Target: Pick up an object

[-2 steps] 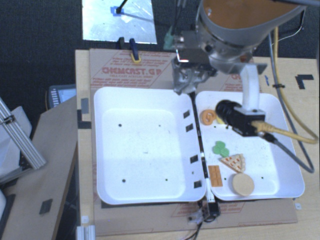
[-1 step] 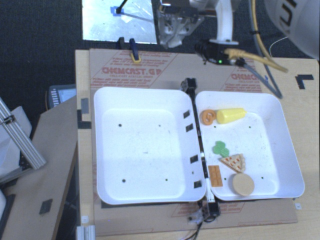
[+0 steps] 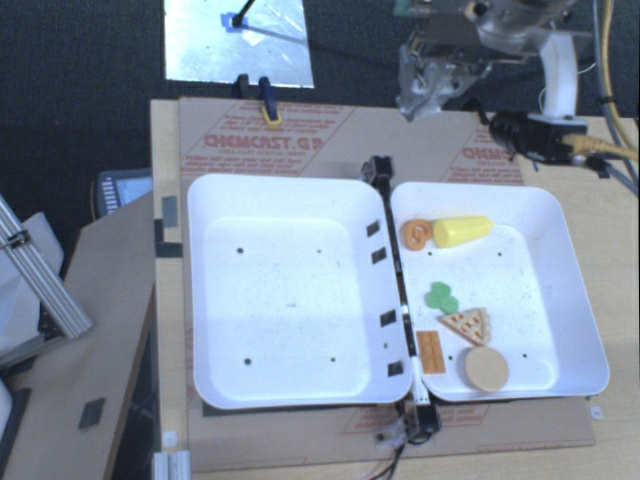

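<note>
Camera view, 2 white bins [image 3: 275, 193], 6 toy foods [image 3: 460, 230], gripper [image 3: 425, 93] state unclear.

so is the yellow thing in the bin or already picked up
In the bin. The yellow object lies on the floor of the right bin, beside the orange ring; the gripper is above the bench, apart from it.

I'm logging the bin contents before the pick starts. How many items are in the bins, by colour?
Orange: 2, pretzel and flat bar
Yellow: 1, corn
Green: 1, broccoli
Tan: 1, round disc
Mixed orange and tan: 1, pizza slice
Total: 6, all in the right bin
</note>
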